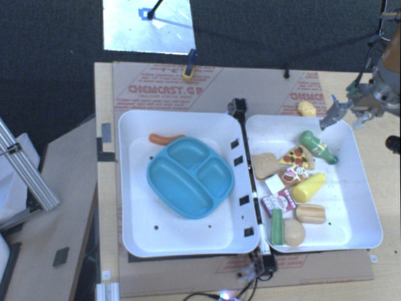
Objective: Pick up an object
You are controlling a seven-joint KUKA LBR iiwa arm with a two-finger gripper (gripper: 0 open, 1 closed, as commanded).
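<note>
Two bins, one blue plate, one sausage

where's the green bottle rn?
In the camera view, the green bottle lies in the right bin, near its upper right corner, just up and right of the pizza slice and below the gripper.

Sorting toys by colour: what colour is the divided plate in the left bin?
Light blue; the divided plate shows clearly in the camera view.

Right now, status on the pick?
End effector open, above right bin's far edge, holding nothing. Green bottle nearest. Toys crowded, nothing blocking.
</note>
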